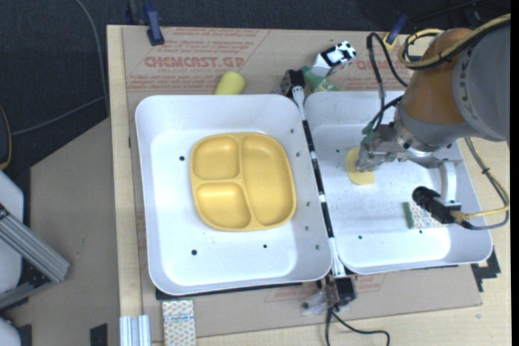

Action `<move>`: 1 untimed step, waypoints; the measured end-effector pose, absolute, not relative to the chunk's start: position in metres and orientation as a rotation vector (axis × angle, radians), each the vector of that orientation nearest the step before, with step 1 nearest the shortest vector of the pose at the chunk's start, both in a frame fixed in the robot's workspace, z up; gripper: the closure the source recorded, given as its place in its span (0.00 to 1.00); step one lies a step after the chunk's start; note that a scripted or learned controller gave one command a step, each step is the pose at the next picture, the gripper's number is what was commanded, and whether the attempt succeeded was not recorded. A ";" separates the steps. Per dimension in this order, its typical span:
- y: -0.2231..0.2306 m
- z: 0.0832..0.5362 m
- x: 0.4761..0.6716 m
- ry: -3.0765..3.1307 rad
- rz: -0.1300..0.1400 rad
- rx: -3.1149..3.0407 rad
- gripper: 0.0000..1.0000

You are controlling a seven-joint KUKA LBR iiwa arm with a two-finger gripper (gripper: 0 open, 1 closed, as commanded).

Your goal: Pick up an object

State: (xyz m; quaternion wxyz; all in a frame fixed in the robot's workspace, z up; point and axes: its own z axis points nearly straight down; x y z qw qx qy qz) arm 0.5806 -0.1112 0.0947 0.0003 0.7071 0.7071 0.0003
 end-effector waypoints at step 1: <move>-0.111 0.095 0.580 2.221 0.000 2.221 0.00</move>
